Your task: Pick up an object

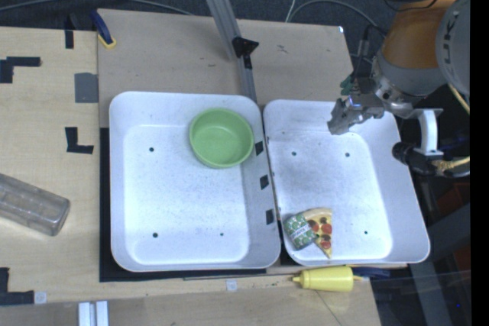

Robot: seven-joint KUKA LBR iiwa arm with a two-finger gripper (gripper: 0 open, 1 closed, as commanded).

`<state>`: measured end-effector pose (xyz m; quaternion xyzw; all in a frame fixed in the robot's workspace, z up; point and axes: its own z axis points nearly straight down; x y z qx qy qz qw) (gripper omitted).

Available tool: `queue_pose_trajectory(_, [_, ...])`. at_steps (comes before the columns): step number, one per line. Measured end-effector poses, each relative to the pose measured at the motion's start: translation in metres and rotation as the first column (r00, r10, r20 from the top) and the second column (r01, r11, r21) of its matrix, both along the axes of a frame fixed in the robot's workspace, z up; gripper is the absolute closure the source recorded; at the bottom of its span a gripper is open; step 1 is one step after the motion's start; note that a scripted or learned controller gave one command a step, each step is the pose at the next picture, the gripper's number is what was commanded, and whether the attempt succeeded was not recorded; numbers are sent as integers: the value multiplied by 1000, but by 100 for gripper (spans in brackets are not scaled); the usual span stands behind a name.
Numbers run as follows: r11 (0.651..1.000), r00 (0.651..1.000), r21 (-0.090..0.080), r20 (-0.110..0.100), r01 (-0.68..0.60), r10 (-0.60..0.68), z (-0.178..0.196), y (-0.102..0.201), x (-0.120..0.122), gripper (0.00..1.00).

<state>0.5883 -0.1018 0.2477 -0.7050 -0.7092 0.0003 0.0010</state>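
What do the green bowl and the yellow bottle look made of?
Green bowl: probably plastic, one flat colour with a soft matte sheen. Yellow bottle: likely squeezable plastic, smooth and uniformly coloured; too small to be sure.

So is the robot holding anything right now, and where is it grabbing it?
Nothing shows in the gripper. It hangs above the right bin, far from the pizza slice toy and the green bowl.

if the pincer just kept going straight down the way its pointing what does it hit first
Most likely the bare floor of the right bin, near its far edge. The pincer hangs above that spot; depth is hard to judge.
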Motion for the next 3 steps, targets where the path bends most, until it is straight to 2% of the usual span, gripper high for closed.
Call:
queue_pose_trajectory(1, [1000, 1000, 1, 0, -2, 2, 4, 60, -5, 100])
queue_pose_trajectory(3, [1000, 1000, 0, -2, -1, 1, -17, 166, -8, 100])
